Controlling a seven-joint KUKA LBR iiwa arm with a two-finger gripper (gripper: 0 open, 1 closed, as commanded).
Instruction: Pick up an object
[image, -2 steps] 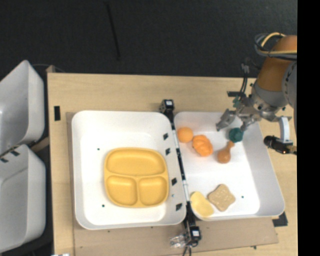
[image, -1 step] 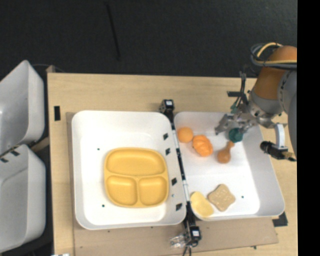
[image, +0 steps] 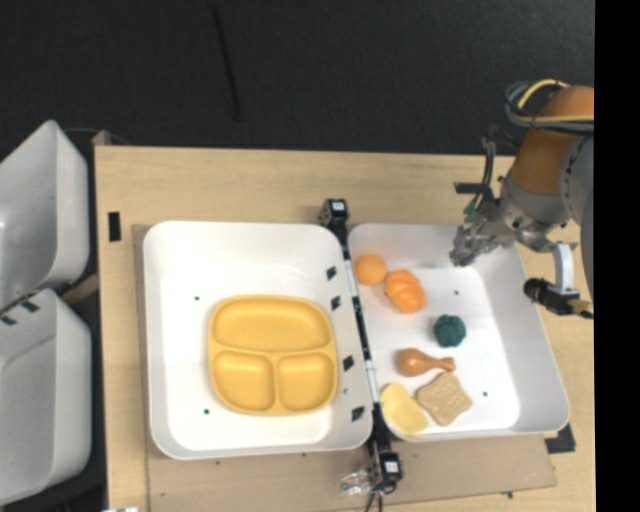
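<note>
1. Two shallow white bins sit side by side on a pale wooden bench; both look like smooth moulded plastic with rounded corners.
2. The left bin holds one item – a glossy yellow divided tray, rounded-rectangular, with one long compartment above two smaller ones.
3. The right bin holds six small toy-food pieces, well apart from the tray:
   - one smooth orange ball near the divider;
   - one lumpy orange piece just beside the ball;
   - one dark green knobbly piece nearer the middle;
   - one brown drumstick shape, glossy, with a tapered end;
   - one tan square cracker-like piece with a speckled, matte face;
   - one pale yellow rounded slice, touching the cracker-like piece at the near corner.
4. The gripper hangs over the far right corner of the right bin, with nothing visible between its metal fingers – whether the jaws are released or clenched, I cannot tell.
</note>
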